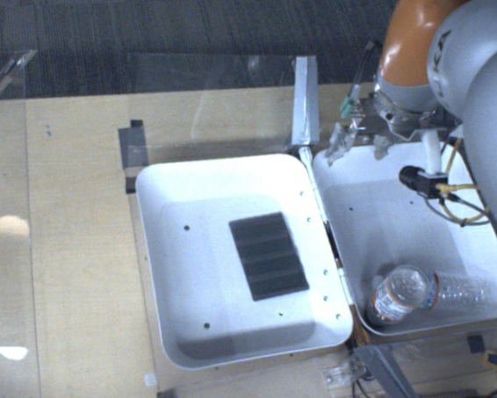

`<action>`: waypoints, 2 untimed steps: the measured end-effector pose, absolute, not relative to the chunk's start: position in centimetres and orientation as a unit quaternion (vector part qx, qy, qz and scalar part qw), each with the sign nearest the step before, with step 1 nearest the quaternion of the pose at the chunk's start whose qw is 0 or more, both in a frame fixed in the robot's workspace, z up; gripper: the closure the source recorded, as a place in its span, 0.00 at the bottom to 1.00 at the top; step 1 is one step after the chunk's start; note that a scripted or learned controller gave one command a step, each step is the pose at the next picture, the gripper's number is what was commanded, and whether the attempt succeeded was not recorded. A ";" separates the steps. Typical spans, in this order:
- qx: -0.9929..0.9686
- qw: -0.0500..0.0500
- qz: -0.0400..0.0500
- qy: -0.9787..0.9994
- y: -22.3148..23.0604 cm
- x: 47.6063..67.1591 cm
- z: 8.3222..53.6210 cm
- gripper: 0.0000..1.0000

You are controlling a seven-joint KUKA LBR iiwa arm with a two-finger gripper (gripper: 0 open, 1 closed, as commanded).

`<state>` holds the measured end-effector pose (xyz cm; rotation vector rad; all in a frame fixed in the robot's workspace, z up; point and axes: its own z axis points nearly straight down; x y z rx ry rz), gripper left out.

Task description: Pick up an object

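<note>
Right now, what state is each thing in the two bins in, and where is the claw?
Dark ridged pad: lying flat near the middle of the left bin, untouched.
Clear plastic bottle: lying on its side at the near end of the right bin, untouched.
Claw: over the far left corner of the right bin, away from the bottle, with nothing seen in it.

Ribbed pad (pixel 269 255) in left bin (pixel 161 247), bottle (pixel 426 292) in right bin (pixel 357 226)
</note>
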<state>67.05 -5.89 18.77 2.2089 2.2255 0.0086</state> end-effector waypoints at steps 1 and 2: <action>0.623 0.005 0.003 0.782 -11.5 56.8 8.9 0.00; 0.548 0.003 0.002 0.836 -11.4 57.7 12.1 0.00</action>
